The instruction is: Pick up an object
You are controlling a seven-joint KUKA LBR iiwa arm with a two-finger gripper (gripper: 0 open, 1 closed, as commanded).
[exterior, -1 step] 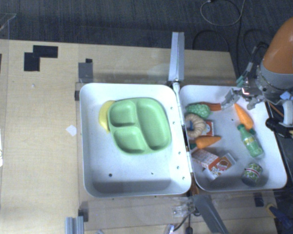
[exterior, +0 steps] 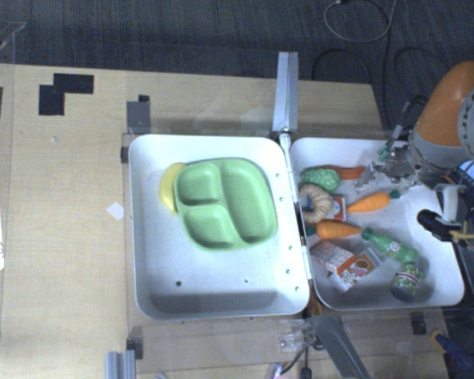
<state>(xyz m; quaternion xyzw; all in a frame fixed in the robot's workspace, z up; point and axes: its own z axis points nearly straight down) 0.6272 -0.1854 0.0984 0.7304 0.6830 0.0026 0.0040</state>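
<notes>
Two white bins sat side by side on the wooden bench (exterior: pixel 55 235). The left bin (exterior: pixel 154 287) held a green tray (exterior: pixel 225 202) with three sections. A bit of something yellow (exterior: pixel 169 188) stuck out from under the tray at its 9 o'clock side.

The right bin (exterior: pixel 450 290) was full of little toys. An orange carrot (exterior: pixel 369 204) lay near the middle of the bin, tilted a bit. Another carrot (exterior: pixel 338 230) lay just below it, toward 7 o'clock. A third orange piece (exterior: pixel 351 173) lay at the top, next to a green leafy toy (exterior: pixel 322 178). A tan ring-shaped toy (exterior: pixel 317 201) sat near the left wall of the bin. A green bottle (exterior: pixel 390 245) lay on its side toward 5 o'clock from the middle. A small dark can (exterior: pixel 408 283) sat at the bin's 5 o'clock corner. A red and white box (exterior: pixel 346 264) lay at 6 o'clock.

The grey arm with its orange band (exterior: pixel 450 105) came in from 3 o'clock. The claw (exterior: pixel 387 174) hung low over the top part of the right bin, at about 1 o'clock. It was just above the first carrot, and close to the orange piece at the top. The claw was small and blurry from where I stood, so I could not tell how it was set. I saw no toy in it.
</notes>
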